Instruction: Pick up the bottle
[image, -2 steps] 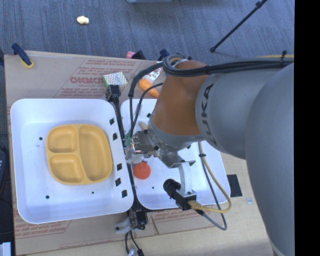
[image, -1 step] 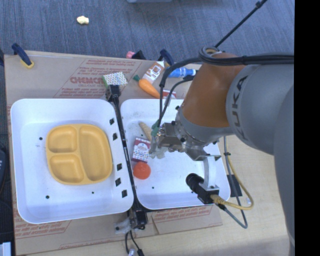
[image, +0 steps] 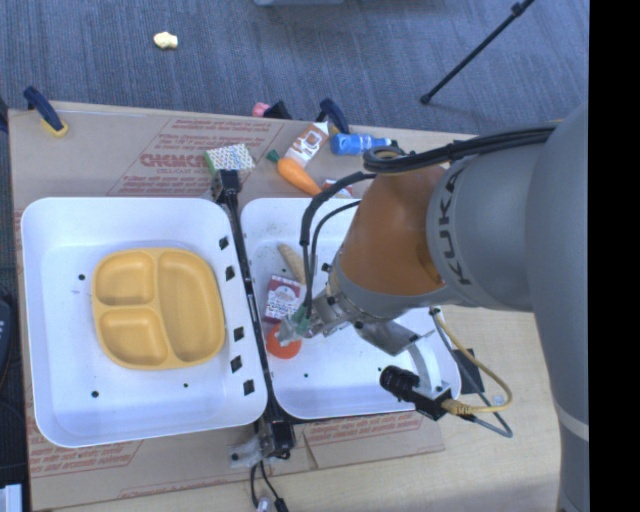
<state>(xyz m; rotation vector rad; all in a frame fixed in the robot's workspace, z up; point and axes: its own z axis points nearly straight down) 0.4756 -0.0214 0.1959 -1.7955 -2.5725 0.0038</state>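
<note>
Gripper (image: 303, 325) near right bin's (image: 330, 400) divider edge

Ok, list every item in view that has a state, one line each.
yellow divided plate: lying flat in the left bin, compartments bare.
small carton: lying in the right bin.
gripper: low in the right bin beside the carton.
carrot: lying on the cardboard behind the bins.

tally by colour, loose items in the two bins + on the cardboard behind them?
Yellow: 1, divided tray in left bin
Red/white: 1, packet in right bin
Red/orange: 1, round item below packet
Tan: 1, stick
Orange: 2, carrot, bottle
Blue: 1, item
Patterned: 1, box
Total: 8
</note>
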